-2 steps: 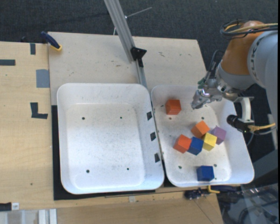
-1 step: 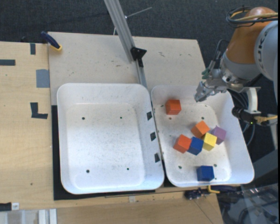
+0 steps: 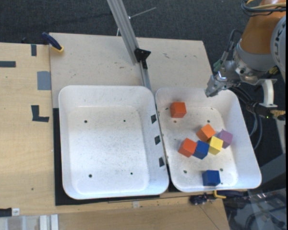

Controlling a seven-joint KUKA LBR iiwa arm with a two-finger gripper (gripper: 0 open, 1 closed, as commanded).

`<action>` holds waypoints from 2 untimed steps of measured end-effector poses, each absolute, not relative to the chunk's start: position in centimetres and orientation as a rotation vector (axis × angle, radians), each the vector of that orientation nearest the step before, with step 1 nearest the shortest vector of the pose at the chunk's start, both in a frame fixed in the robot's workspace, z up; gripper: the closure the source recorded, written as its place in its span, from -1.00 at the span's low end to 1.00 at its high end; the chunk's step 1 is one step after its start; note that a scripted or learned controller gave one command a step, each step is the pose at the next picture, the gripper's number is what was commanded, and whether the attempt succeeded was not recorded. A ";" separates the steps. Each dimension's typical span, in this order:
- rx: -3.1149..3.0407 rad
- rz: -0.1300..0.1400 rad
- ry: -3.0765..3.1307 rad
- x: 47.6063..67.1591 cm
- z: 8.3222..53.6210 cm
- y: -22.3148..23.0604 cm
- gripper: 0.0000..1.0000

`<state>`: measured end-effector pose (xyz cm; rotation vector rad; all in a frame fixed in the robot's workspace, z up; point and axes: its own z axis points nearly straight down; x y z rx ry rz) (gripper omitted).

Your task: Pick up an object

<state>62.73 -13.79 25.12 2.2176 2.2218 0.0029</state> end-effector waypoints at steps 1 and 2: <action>2.216 0.002 2.230 62.6 25.7 -8.3 1.00; 2.217 -0.002 2.230 61.9 24.1 -3.4 1.00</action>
